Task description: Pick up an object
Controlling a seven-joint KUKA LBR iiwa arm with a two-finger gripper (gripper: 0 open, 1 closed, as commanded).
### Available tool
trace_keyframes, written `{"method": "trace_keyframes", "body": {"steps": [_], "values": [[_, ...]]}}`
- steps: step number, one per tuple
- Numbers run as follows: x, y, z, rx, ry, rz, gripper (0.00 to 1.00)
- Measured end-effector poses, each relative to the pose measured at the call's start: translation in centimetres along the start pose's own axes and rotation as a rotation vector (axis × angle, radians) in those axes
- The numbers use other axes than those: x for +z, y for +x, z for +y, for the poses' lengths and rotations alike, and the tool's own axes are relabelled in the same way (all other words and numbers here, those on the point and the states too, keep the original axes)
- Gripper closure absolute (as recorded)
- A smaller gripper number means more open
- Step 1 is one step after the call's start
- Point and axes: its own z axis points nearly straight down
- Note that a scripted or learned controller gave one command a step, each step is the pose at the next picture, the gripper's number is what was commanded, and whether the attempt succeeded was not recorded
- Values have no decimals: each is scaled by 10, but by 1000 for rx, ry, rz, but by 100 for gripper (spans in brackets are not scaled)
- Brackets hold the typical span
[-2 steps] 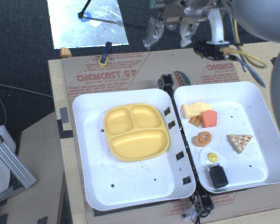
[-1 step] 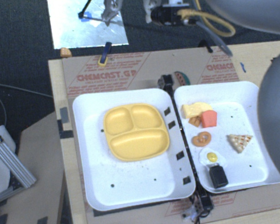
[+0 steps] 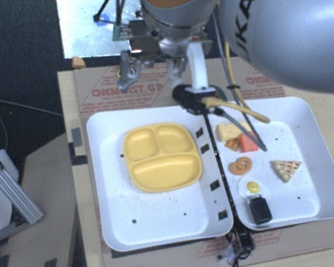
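- Grey and orange, my arm (image 3: pixel 274 20) is hanging over the bench's far edge, beyond both bins.
- White plastic bins are lying side by side; the left bin (image 3: pixel 115 227) is carrying a smooth yellow divided plate (image 3: pixel 161 156).
- Small food toys are sitting in the right bin (image 3: pixel 324 159), nearer the camera than my pincer (image 3: pixel 150 71): cheese block (image 3: pixel 228 131), pizza wedge (image 3: pixel 287 169) pointing to the right, pretzel (image 3: pixel 240 165), fried egg (image 3: pixel 252 186), black block (image 3: pixel 260 209).
- My pincer's metal fingers are standing spread, pinching nothing.
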Motion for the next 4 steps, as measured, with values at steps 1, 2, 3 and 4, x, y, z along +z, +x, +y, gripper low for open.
{"method": "trace_keyframes", "body": {"steps": [1,2,3,4], "values": [[-15,-2,4,-1,-12,1,100],[22,-33,-67,9,-3,0,100],[93,-74,-101,11,-1,-2,100],[71,-153,-99,16,-13,-1,100]]}}
